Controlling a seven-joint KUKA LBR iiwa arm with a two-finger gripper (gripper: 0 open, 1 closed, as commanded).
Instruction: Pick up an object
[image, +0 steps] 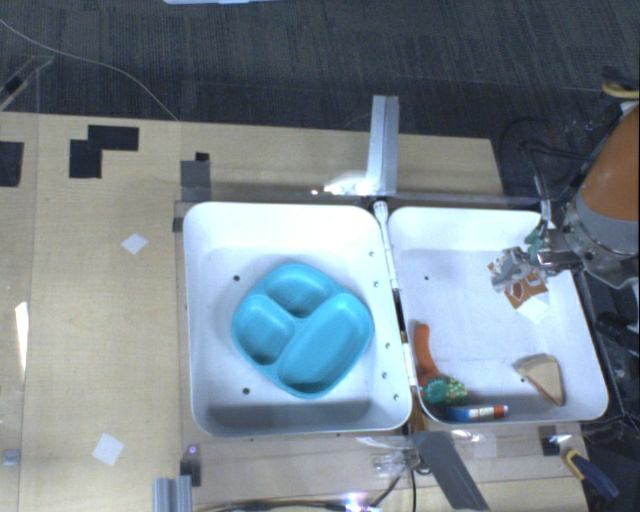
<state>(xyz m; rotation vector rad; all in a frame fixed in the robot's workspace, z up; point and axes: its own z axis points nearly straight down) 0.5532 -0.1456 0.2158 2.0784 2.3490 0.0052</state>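
Observation:
My gripper (512, 270) hangs over the right side of the right bin (450, 240), reaching in from the right. A small brown and white piece (524, 292) shows directly under its tip; whether it is gripped or lying on the bin floor is unclear. A tan wedge (543, 376) lies near the bin's front right corner. An orange carrot-like stick (424, 352) lies along the left wall, ending at a green clump (446, 388). A blue, white and red marker (474, 411) lies by the front wall.
The left bin (210, 250) holds a blue divided plate (302, 328) at its middle. A metal post (384, 140) stands behind the seam between the bins. Cables run at the far right beside the arm (612, 190).

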